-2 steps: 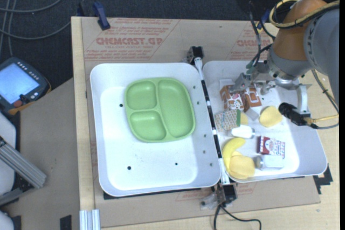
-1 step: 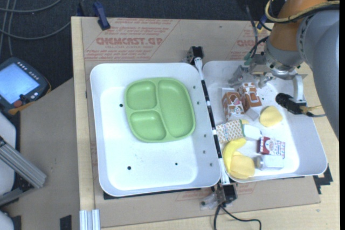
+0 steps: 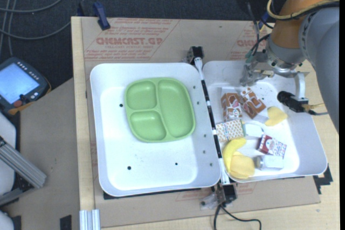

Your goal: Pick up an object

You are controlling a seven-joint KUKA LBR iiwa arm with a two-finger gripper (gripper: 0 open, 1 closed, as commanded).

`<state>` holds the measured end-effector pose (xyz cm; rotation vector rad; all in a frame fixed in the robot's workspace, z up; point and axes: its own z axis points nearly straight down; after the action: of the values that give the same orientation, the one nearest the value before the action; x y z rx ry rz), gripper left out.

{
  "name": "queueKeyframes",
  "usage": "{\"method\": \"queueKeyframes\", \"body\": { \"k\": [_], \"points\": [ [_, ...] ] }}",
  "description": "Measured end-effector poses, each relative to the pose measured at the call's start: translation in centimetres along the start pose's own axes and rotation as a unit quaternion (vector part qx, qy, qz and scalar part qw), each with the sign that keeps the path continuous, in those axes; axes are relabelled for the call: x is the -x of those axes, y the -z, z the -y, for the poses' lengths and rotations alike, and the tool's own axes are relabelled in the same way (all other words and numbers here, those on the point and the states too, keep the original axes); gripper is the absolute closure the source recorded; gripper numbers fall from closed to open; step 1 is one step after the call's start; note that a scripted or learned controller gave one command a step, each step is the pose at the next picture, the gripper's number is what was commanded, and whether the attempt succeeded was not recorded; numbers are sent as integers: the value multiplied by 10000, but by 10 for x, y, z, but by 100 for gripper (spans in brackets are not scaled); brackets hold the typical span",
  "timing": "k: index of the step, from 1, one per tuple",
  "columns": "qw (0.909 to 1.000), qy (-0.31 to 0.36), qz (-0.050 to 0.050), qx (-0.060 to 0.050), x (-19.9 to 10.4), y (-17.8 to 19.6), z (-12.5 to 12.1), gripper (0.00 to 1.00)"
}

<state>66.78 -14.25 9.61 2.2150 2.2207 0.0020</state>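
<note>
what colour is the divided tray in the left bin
Light green, seen clearly in the camera view: the divided tray lies in the left bin.

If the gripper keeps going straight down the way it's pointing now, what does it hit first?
Most likely the bare white floor of the right bin near its far edge. The gripper sits just behind the brown-and-white snack packets, though depth is hard to judge from above.
</note>
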Motion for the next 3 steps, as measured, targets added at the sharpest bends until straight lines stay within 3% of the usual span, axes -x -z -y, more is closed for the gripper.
{"method": "queueKeyframes", "body": {
  "k": [1,2,3],
  "points": [
    [10000,0,0,-3,0,0,0,0],
    [10000,-14,-7,-11,32,-10,48,0],
    [10000,-14,-13,-18,29,-10,86,0]
  ]
}}
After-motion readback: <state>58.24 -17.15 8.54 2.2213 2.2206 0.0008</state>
